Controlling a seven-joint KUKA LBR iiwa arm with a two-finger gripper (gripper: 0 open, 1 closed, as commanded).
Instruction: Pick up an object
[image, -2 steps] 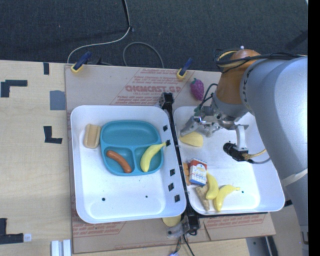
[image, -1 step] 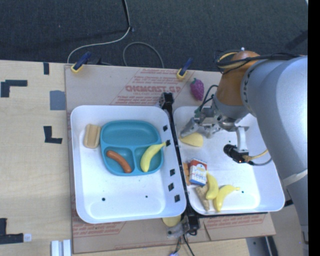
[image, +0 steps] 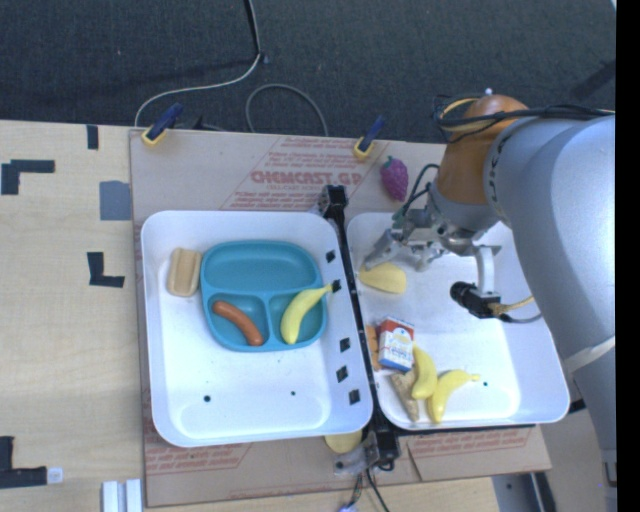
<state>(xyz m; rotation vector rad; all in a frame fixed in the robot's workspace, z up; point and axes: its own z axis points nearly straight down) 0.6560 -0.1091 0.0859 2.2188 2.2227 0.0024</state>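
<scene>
My gripper (image: 398, 258) hangs over the upper left part of the right bin (image: 530, 350), open, with nothing between its fingers. Just below its fingertips lies a pale yellow lemon-like piece (image: 385, 279). Further down the same bin sit a small red, white and blue box (image: 396, 346), two yellow bananas (image: 440, 382) and a tan stick (image: 403, 396). In the left bin (image: 170, 390), a blue divided plate (image: 255, 270) holds a sausage (image: 240, 322) and a banana (image: 300, 313).
A tan bread slice (image: 183, 272) lies left of the plate. A purple fruit (image: 395, 178) rests on the board behind the right bin. The black divider (image: 345, 300) runs between the bins. A yellow item (image: 343, 441) sits below the bins' front edge.
</scene>
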